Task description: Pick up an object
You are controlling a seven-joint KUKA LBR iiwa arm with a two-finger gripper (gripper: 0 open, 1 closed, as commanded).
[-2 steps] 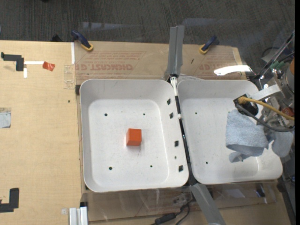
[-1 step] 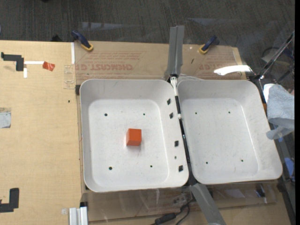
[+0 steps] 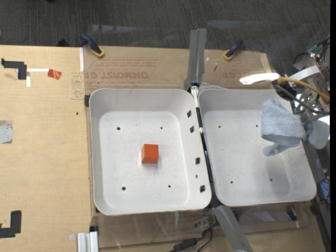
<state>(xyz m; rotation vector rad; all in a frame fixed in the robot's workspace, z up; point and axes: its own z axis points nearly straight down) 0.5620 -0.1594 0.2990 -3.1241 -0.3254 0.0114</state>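
At the far left, the tan bench (image 3: 42, 156) carries a few black marks, a white strip and a small red tag (image 3: 54, 74), none of which bears writing that can be read. Behind the bins lies a sheet of brown cardboard (image 3: 136, 70) printed in red letters that run upside down and mirrored from this angle (they look like "CHEMCAST GP", though the smaller line under them is too fine to make out); it is pinned at either end by a clamp with an orange-yellow grip, the left clamp (image 3: 92, 44) near the bench's edge and the right clamp (image 3: 233, 50) past the grey upright post (image 3: 197, 56) that rises between the bins. The left bin (image 3: 100, 140) holds the orange-red block (image 3: 150, 154), a small cube with crisp edges and a plain matte face, sitting flat on the white floor a little below and left of the bin's middle, well apart from every wall and from the dark dots on the floor. A row of small black clips (image 3: 198, 140) marks the seam where the two bins touch. The right bin (image 3: 236, 156) has a crumpled pale blue-grey cloth (image 3: 281, 126) over its right side. Above that cloth, at the right edge, the gripper (image 3: 310, 96) sits among yellow and black cables and a bright white glare, and it is too tangled in that clutter to tell how it is set.
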